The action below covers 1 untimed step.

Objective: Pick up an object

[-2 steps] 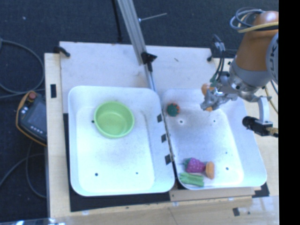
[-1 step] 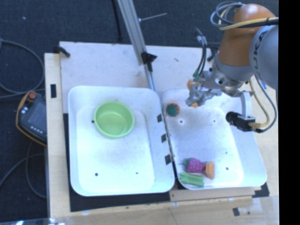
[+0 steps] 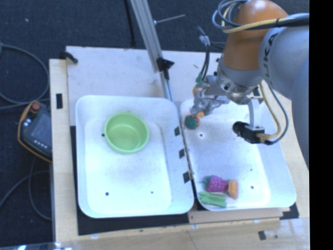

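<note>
While the grey arm (image 3: 281, 46) with its orange band is reached in from the right, the gripper (image 3: 200, 108) is seen low over the far left corner of the right bin (image 3: 270, 155). Whether its fingers are open or closed cannot be told, since they are small and blurred against the white floor. A small green and orange toy (image 3: 192, 122) is seen directly below the fingertips, close to the wall shared by the two bins; whether it is touched or gripped cannot be told. At the near edge of the right bin a cluster of small toys is found: a magenta piece (image 3: 216, 183), an orange piece (image 3: 232, 188) just beside it, and a green piece (image 3: 212, 199) in front of both. A light green bowl (image 3: 126, 133) is set upright in the far part of the left bin (image 3: 130, 191), well apart from the gripper.
</note>
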Each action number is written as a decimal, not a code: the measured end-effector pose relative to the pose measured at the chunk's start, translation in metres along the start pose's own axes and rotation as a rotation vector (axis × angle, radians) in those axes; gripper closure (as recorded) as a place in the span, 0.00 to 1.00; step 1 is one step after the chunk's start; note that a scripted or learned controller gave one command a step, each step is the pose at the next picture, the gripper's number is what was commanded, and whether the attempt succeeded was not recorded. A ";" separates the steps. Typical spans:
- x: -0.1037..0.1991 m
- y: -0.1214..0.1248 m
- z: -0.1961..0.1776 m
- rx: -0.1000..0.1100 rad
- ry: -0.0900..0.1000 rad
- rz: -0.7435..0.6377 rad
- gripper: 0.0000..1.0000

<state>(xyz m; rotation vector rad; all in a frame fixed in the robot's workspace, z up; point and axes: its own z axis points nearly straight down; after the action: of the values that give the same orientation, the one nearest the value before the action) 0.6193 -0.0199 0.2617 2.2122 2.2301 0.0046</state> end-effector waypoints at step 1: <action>0.043 0.001 0.002 0.001 -0.001 0.002 1.00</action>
<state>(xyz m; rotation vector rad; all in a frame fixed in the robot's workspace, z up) 0.6200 0.0228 0.2601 2.2138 2.2283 0.0025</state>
